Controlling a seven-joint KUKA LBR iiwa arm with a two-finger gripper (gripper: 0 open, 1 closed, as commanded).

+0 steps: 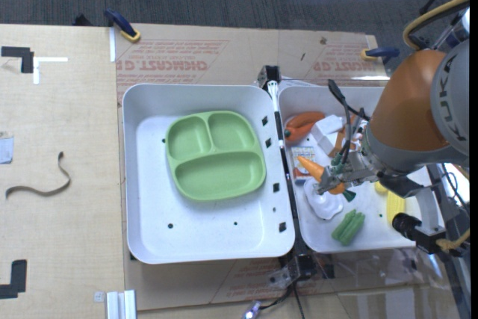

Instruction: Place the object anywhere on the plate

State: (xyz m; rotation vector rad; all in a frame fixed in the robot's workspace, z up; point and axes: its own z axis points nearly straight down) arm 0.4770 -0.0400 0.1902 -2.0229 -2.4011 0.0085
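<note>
The green three-compartment plate (216, 155) lies in the left bin (149, 235). The gripper (328, 183) hangs low over the right bin (373, 239), among small objects: an orange carrot-like piece (308, 167) just beside it, a white object (326, 206) beneath, a green piece (348, 226) nearer the front rim. Whether the gripper is spread or pinching anything cannot be told.

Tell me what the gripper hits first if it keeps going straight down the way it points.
Probably the white object lying just under the gripper in the right bin, next to an orange carrot-like piece. Depth is unclear from this slanted view, so the carrot-like piece could come first.
</note>
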